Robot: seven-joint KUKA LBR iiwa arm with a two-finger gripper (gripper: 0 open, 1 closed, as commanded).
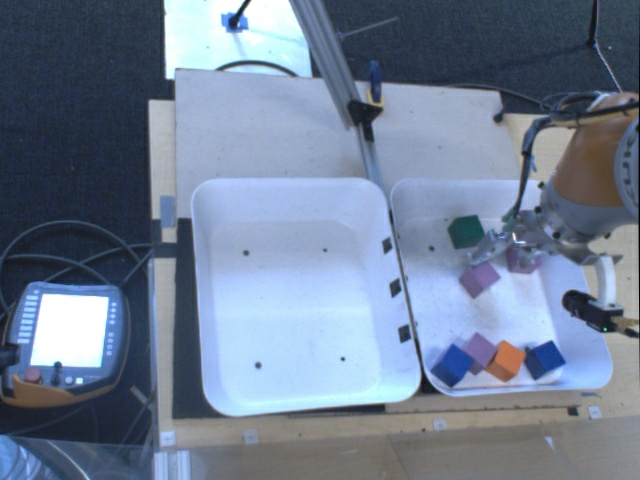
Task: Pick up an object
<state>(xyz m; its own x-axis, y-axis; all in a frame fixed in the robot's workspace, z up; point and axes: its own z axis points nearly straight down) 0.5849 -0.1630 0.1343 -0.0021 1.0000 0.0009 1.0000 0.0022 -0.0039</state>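
— Where's the gripper (503, 240)?

— Low in the right bin (430, 203), beside the green cube (465, 231), a purple cube (479, 278) just below-left of it. Whether it's spread or closed, I cannot tell.

— Nearest candidate?

— Probably the green cube, touching or nearly so on its left. The blue cube (451, 364), orange cube (506, 360) cluster lies well apart, toward the near rim.

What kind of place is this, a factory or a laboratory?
Probably a robotics laboratory: an arm reaches over two white bins, coloured blocks lie in the right bin, and a teach pendant sits beside the bench.
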